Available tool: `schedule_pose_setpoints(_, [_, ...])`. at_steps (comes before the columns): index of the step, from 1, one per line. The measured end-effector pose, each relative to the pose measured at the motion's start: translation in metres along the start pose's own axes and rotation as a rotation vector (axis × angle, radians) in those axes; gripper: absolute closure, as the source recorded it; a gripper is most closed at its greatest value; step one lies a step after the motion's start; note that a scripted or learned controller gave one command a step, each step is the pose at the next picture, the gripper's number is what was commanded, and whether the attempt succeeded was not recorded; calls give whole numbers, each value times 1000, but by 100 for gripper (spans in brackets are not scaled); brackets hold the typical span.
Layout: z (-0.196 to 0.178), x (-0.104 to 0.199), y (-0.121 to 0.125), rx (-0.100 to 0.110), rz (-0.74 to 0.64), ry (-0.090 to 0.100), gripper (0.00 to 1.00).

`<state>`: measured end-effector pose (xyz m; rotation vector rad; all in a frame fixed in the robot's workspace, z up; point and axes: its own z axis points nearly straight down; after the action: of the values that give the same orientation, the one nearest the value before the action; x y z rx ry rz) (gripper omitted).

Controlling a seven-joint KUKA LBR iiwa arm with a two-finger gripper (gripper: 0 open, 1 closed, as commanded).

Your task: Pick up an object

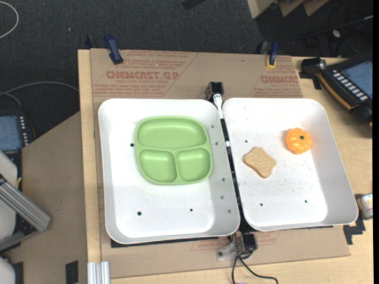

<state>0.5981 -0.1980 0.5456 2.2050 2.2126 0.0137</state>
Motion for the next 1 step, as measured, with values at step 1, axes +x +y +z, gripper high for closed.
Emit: schedule_pose_setpoints(1, [105, -27, -44, 29, 8, 8, 0])
